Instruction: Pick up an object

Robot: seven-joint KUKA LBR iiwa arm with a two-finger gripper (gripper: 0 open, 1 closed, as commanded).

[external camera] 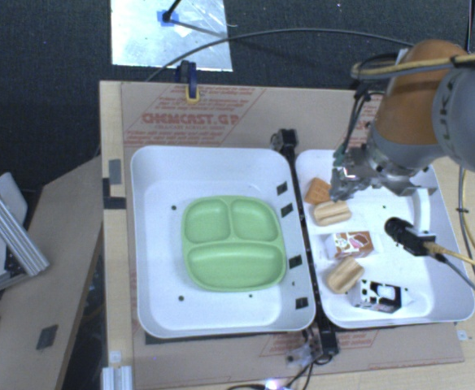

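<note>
Hovering low in the right bin (449, 218), hand (343, 182) state impossible to tell; nothing visibly gripped. Reaching for bread roll (332, 213) just below it; next, closing and lifting.

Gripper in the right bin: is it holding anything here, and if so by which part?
Cannot be told. The gripper is low in the right bin, just above the tan bread-like piece and beside the orange block; nothing is visibly held.
</note>
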